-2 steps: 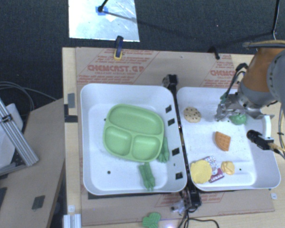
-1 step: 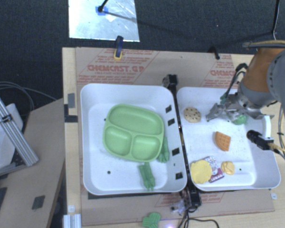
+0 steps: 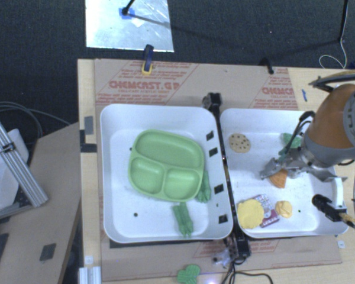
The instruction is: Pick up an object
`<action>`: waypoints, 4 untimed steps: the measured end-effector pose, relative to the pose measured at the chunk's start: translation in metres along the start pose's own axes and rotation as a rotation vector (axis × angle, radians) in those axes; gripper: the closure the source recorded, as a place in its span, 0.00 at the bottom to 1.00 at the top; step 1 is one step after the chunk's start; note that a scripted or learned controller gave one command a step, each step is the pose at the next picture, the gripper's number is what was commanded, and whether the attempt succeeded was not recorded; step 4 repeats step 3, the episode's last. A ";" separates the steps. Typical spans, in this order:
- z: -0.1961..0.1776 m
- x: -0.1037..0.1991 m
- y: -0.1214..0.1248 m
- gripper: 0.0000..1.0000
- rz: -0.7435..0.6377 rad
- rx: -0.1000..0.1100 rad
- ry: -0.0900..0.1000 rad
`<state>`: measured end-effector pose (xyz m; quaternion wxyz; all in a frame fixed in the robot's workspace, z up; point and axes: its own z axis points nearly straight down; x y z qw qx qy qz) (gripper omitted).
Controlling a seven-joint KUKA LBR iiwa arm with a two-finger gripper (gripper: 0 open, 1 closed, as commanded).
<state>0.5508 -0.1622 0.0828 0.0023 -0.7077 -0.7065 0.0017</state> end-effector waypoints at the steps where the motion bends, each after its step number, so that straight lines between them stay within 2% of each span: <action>1: -0.012 0.001 0.004 1.00 -0.004 -0.009 -0.001; 2: -0.085 0.071 -0.026 1.00 -0.010 -0.012 0.002; 3: -0.102 0.142 0.006 1.00 -0.012 -0.009 0.003; 4: -0.102 0.142 0.006 1.00 -0.012 -0.009 0.003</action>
